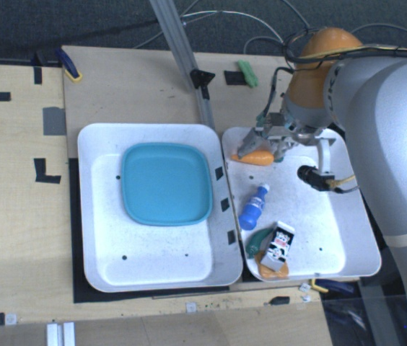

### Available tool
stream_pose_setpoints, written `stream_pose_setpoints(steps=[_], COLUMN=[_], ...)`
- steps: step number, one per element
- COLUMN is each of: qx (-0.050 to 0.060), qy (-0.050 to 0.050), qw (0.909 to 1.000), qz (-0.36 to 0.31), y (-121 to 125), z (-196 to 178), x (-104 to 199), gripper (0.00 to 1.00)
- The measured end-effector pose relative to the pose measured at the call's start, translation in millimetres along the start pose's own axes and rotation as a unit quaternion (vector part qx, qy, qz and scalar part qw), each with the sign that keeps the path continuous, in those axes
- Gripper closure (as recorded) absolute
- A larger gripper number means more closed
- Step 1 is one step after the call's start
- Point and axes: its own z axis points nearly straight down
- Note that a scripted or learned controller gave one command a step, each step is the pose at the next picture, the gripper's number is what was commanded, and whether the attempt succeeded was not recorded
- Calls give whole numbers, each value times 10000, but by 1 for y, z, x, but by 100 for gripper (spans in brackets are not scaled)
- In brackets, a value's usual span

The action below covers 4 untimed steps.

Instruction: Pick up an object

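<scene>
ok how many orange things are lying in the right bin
2. One orange object lies at the far left of the right bin, under the gripper. Another orange piece sits at the near left, partly under a black-and-white box. More may be hidden.

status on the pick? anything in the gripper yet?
Done: the arm has reached the right bin and the gripper is right at the orange object near the bin's far-left corner. In hand: nothing confirmed; the view can't show a grasp. Left: close and lift. The blue bottle and the small carton lie untouched; the blue plate sits in the left bin.
</scene>
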Motion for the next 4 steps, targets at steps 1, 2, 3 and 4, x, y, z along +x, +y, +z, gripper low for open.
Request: stream_pose_setpoints(steps=[1, 2, 3, 4], qx=[-22, 6, -1, -1], qy=[-9, 4, 2, 2], qw=[10000, 10000, 10000, 10000], qz=[4, -1, 2, 0], y=[1, 1, -7, 1], z=[-13, -57, -113, -170], x=[-1, 5, 2, -3], gripper=[100, 100, 100, 100])
